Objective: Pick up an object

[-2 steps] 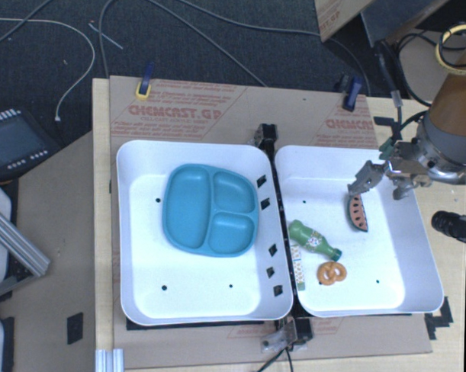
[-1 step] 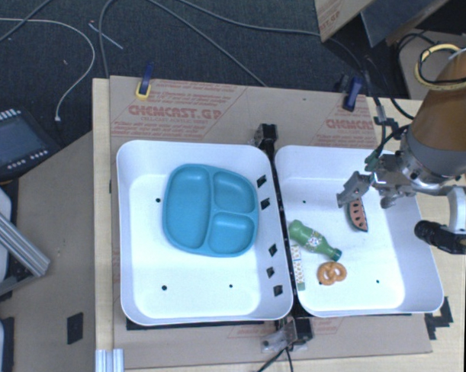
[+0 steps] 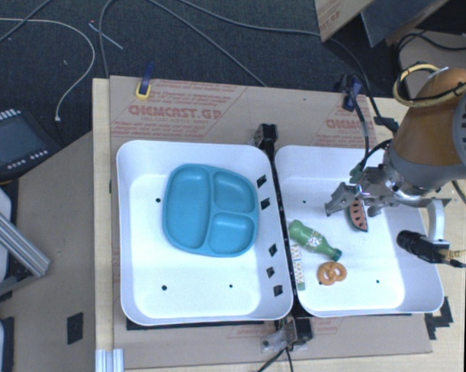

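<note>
Sitting between the fingertips of the gripper (image 3: 357, 205) is a watermelon slice toy (image 3: 358, 216), red with a dark rind, in the upper middle of the right bin (image 3: 389, 297). The fingers (image 3: 341, 202) look spread to either side of it, one grey tip to the slice's left and the other to its right, so I judge the grasp not yet closed; whether they touch the slice is too fine to tell.

To do this step well, the fingers should straddle the slice's narrow width, settle low enough to catch its body rather than its top edge, then close squarely before any lift. A thin, curved piece like this could squirt sideways if pinched off-centre.

Below and left of the fingers lies a green bottle (image 3: 313, 240), tilted, and just beyond it a small orange pretzel (image 3: 331, 272); both are apart from the slice. Far to the fingers' left, the left bin (image 3: 138, 277) holds a blue divided plate (image 3: 211, 210).
</note>
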Available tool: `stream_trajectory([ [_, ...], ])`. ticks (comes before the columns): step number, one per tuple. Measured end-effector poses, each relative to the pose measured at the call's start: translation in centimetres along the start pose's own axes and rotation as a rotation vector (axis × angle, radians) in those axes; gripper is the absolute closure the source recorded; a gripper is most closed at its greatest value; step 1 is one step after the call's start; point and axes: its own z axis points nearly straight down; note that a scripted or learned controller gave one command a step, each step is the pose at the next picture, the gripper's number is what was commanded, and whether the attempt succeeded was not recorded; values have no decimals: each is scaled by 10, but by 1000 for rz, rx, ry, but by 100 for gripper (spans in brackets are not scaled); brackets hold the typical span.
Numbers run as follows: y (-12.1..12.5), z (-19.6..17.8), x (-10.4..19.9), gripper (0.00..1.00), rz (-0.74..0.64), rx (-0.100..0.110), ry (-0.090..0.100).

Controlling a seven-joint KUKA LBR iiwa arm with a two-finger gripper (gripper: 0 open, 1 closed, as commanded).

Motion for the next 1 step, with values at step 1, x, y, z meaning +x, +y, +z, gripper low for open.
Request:
stream_trajectory([
  [1,4,61,-4,0,0,3,1],
])
